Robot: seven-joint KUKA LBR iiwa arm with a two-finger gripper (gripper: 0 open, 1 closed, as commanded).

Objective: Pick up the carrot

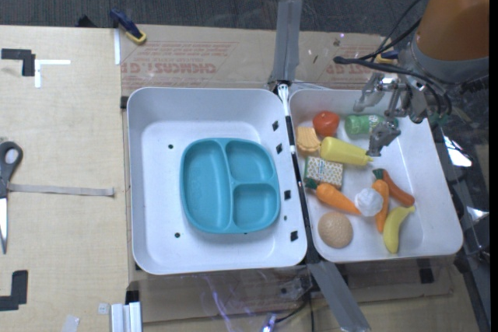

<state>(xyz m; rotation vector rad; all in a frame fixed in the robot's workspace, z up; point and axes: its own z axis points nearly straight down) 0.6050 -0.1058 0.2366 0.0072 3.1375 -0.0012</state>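
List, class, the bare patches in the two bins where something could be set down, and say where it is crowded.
Free: the left bin's floor all round the blue divided plate, and the right bin's near-right corner beyond the banana. Crowded: the right bin's middle, where the carrot, corn, tomato and egg cluster below the hand.

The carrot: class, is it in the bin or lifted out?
In the bin. The carrot lies flat on the right bin's floor, apart from the hand.
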